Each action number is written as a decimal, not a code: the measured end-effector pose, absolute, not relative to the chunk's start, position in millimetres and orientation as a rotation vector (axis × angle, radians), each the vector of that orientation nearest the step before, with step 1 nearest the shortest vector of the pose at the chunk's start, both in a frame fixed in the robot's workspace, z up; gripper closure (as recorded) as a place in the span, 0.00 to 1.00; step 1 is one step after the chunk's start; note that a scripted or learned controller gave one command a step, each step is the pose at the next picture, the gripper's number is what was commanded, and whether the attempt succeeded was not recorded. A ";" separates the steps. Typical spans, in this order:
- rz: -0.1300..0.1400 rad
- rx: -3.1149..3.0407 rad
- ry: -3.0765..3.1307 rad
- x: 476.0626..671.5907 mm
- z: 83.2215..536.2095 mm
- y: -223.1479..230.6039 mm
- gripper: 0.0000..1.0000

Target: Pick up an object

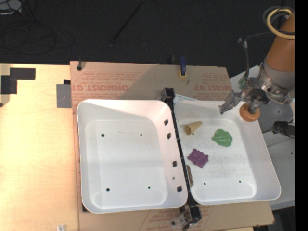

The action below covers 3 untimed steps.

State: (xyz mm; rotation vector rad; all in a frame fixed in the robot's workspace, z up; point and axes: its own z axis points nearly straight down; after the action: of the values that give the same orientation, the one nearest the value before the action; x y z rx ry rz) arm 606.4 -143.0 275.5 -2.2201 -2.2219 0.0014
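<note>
My gripper [239, 106] hangs over the far right corner of the right bin [269, 177], its two dark fingers spread apart, so it is open. A round orange piece [249, 113] sits just below the right finger at the bin's rim; whether they touch cannot be told. Further into that bin lie a tan cone [193, 127], a green lump [222, 137] and a purple lump [198, 158], all left of and nearer than the gripper.
The left bin [86, 153] adjoins the right one along a black divider [174, 148]. Brown cardboard [120, 83] lies under both bins, and a wooden bench top [33, 148] extends to the left. A blue clip [183, 66] stands at the cardboard's far edge.
</note>
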 end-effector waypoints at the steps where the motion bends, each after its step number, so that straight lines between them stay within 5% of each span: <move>1: 0.012 -2.217 -2.210 562.1 189.8 -177.7 0.00; 2: -0.010 -2.217 -2.225 609.9 103.2 -205.2 0.00; 3: -0.003 -2.219 -2.221 608.7 110.5 -207.9 1.00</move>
State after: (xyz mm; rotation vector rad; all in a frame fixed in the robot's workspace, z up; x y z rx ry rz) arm 608.7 -207.9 110.5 -2.2185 -2.2209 -0.0028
